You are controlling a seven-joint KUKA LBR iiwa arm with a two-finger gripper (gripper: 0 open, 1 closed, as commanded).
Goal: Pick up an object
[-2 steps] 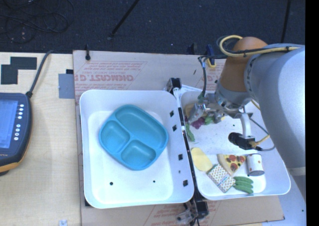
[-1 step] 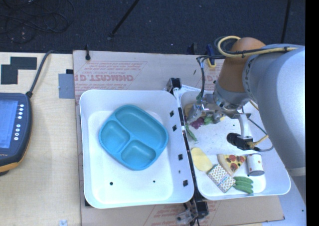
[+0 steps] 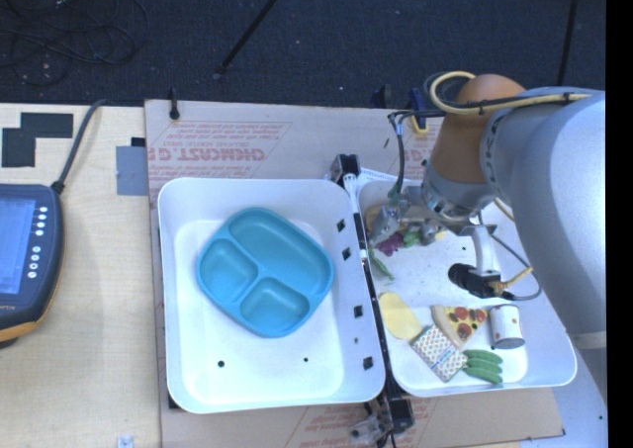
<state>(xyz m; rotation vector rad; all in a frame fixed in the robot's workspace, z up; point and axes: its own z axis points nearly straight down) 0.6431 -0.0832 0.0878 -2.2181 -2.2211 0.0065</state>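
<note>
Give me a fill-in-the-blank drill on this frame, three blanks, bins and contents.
1. The blue divided plate lies in the ____ bin.
2. The plate has ____ compartments.
3. The pizza slice toy lies in the right bin, just left of the small ____.

Missing words: left; three; can
</note>
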